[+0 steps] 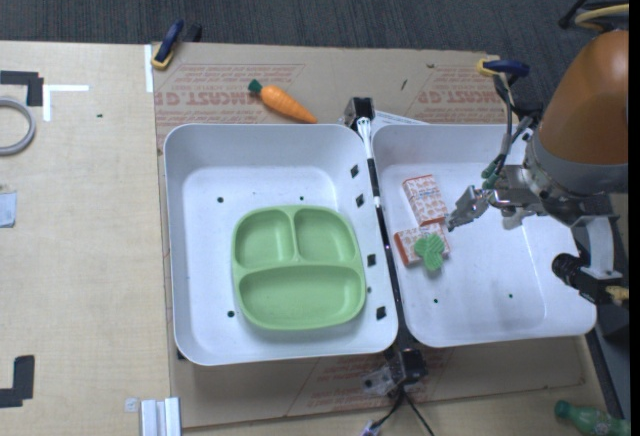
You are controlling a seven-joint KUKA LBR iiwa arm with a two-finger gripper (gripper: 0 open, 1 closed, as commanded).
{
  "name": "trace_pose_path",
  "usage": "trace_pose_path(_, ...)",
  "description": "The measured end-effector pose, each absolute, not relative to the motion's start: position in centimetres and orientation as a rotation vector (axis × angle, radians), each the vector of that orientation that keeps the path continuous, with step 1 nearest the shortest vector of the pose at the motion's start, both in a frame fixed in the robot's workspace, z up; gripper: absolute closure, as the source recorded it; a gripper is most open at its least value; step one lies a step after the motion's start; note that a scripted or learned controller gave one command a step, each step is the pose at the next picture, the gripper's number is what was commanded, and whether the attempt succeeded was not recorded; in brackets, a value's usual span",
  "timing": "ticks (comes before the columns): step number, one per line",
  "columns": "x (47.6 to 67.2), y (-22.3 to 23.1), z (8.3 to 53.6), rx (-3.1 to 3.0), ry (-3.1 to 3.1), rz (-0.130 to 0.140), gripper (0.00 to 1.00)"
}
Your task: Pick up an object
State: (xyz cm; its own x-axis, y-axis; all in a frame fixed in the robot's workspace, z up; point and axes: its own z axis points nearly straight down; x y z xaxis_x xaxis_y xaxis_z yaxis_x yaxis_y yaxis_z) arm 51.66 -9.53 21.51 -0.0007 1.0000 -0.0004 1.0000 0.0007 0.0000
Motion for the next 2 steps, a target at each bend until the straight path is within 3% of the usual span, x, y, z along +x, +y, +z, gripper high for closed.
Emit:
trace_pose_path(1,56.91,-9.44,9.20,2.545,1.844,-0.002,0.00)
trace_pose_path(2,56.90,-9.47,10.14,2.547,1.842,-0.003,1.00)
